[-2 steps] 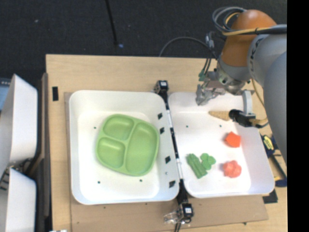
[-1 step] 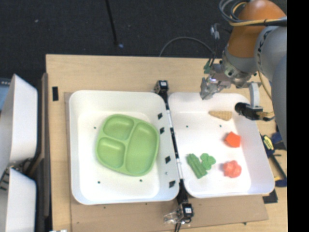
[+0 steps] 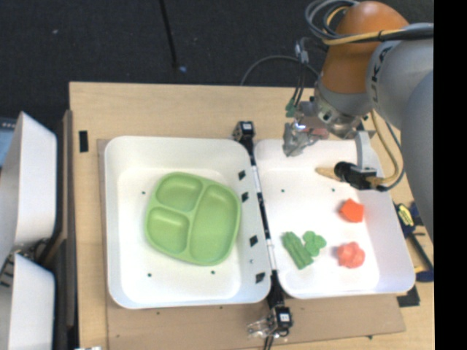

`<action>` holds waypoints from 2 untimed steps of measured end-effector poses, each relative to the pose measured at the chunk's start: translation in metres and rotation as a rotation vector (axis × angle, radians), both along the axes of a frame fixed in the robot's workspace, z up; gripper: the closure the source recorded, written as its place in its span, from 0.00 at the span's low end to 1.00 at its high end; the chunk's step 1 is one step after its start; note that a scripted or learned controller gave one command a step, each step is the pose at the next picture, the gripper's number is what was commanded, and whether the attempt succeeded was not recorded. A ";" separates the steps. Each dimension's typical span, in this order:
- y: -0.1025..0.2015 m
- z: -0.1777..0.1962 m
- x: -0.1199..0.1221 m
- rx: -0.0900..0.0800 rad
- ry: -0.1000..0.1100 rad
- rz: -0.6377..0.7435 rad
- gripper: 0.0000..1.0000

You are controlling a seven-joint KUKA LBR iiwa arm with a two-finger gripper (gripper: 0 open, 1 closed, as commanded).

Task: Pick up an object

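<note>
My gripper [image 3: 294, 144] hangs over the far left corner of the right bin [image 3: 379, 279], pointing down, with nothing visibly in it. Three small things lie in that bin nearer the front. A green toy [image 3: 303, 248] with a leafy end rests near the divider. An orange piece [image 3: 352, 211] lies toward the right side, and a red lumpy piece [image 3: 351, 255] sits just in front of it. All three are well apart from the gripper.
The left bin [image 3: 124, 283] holds a green divided plate [image 3: 193, 217] in its middle. A black clip [image 3: 244, 130] sits at the far end of the divider between the bins. White boxes [image 3: 29, 195] stand off the bench's left edge.
</note>
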State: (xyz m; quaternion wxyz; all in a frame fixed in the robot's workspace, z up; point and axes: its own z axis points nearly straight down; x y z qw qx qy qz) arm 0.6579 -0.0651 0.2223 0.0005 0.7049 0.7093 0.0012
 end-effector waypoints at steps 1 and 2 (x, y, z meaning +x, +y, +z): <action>0.049 0.013 -0.025 0.001 0.002 0.000 1.00; 0.087 0.024 -0.056 0.000 0.003 -0.001 1.00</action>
